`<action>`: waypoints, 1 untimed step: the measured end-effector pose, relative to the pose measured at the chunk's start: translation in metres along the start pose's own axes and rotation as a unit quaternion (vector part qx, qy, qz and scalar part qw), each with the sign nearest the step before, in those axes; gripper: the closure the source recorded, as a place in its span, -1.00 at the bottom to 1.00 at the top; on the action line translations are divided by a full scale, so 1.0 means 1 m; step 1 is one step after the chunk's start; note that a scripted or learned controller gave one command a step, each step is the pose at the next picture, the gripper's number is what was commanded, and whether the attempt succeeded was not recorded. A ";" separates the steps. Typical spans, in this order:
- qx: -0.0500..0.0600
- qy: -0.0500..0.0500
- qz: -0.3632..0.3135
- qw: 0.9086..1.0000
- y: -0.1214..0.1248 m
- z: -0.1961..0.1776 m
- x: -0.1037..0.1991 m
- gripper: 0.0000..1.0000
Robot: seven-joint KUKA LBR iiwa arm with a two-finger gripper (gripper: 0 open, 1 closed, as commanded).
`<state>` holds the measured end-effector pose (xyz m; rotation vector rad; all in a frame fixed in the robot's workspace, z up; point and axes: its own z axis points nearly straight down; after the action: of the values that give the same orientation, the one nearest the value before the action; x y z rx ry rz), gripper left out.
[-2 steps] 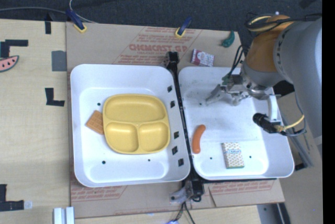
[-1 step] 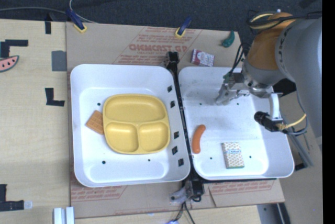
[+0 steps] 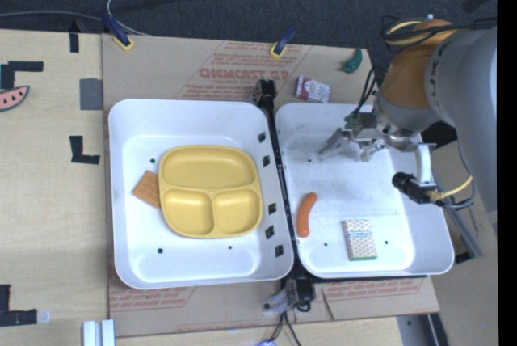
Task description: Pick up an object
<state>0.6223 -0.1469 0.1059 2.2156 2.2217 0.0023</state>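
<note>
Bright, even light from overhead, soft shadows only. The white bins (image 3: 129, 175) glare a touch, nearly washed out. Focus is slightly soft throughout, and the arm (image 3: 472, 94) at right looks blurred.

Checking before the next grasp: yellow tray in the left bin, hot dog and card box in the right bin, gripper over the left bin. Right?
One slip: in the camera view the gripper is over the right bin. The yellow tray, left bin, hot dog and card box are as stated.
</note>
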 end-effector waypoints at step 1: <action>0.000 0.001 0.000 1.000 0.000 -0.009 0.001 1.00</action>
<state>0.6223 -0.1461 0.1152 2.2161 2.2234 0.0032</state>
